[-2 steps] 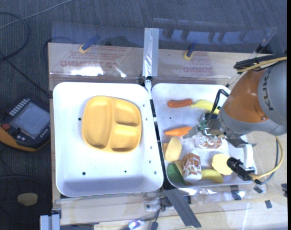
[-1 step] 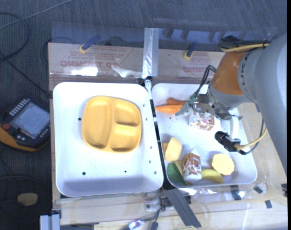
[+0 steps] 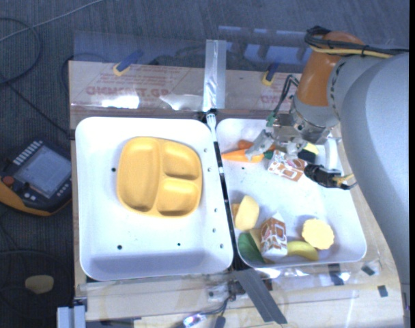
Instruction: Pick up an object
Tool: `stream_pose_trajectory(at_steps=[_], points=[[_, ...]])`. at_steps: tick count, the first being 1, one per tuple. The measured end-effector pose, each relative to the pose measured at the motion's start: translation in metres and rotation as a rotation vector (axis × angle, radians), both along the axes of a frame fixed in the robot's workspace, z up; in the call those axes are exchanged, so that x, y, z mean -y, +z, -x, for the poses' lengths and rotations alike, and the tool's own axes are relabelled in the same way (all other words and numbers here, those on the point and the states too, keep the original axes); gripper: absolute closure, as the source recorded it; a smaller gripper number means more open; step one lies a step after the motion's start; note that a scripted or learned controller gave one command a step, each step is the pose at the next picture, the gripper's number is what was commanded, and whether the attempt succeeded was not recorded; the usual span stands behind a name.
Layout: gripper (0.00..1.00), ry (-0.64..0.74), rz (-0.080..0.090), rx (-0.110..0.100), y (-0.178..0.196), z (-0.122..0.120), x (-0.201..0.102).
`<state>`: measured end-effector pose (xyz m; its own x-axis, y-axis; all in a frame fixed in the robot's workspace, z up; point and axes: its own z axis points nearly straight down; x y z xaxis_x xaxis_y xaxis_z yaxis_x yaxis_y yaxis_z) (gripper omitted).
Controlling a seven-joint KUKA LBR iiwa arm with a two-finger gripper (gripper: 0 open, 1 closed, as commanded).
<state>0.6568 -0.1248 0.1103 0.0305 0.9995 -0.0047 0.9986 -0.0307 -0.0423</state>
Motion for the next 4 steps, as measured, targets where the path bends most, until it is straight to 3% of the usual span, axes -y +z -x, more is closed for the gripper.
stream_pose_trajectory(at_steps=[1, 2, 3, 4], points=[[1.00, -0.004, 0.009, 0.073, 0.000, -0.013, -0.007], [1.00, 0.190, -0.002, 0.052, -0.020, 0.021, 0.073], [1.00, 0.161, -0.005, 0.044, 0.111, 0.003, 0.008], [0.00, 0.159, -0.004, 0.041, 0.110, 0.004, 0.008]])
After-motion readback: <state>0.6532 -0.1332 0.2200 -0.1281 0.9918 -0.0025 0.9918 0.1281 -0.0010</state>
